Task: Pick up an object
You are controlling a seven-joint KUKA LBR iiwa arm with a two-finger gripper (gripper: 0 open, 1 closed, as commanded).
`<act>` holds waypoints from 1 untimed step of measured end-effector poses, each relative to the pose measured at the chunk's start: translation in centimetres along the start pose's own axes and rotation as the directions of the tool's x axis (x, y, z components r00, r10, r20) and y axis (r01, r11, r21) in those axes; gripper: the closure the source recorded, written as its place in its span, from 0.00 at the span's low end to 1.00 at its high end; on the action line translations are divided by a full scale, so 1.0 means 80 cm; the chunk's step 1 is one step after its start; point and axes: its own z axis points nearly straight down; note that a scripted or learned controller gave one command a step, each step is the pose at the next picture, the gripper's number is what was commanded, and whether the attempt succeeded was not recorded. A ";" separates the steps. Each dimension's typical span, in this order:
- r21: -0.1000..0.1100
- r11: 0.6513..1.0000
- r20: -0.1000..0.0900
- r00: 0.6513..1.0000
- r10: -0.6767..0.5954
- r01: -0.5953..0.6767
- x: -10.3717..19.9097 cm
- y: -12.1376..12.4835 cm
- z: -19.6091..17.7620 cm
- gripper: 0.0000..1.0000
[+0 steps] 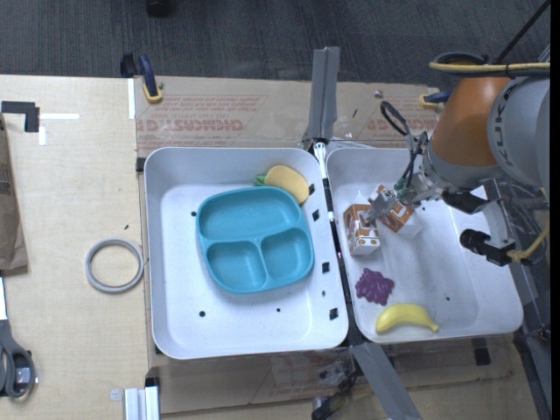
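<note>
A: Where is the gripper [382, 206]?
B: Low in the right bin [455, 309], its tip right at an orange-and-white carton [395, 215]. Whether it grips anything, I cannot tell.
A: What lies near it?
B: A second small carton [360, 230] just to the left, purple grapes [374, 285] below that, and a banana [405, 319] by the near wall.
A: And the left bin [236, 331]?
B: A blue divided plate [255, 239], with a yellow lemon [288, 181] touching its far rim. A ring of tape [115, 264] lies on the bench, well apart.
</note>
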 end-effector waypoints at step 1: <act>0.006 0.996 -0.004 0.996 -0.091 0.091 -0.001 0.014 0.001 0.00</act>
